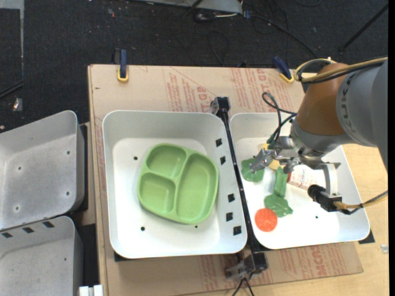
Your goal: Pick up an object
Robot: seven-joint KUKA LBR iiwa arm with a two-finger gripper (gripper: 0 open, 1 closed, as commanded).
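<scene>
Low over the right bin (355, 227), the end effector (278, 156), whose state I cannot tell, hovers near the bin's centre among green toys (279, 196) and a white packet (300, 177), an orange-red disc (266, 220) nearer the front edge, a green divided plate (179, 182) filling the left bin (117, 165).

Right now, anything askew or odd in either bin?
Nothing spilled or damaged. The green three-compartment plastic plate sits tilted in the left white bin. In the right white bin, green toy pieces and an orange-red round piece lie scattered under the gripper.
</scene>
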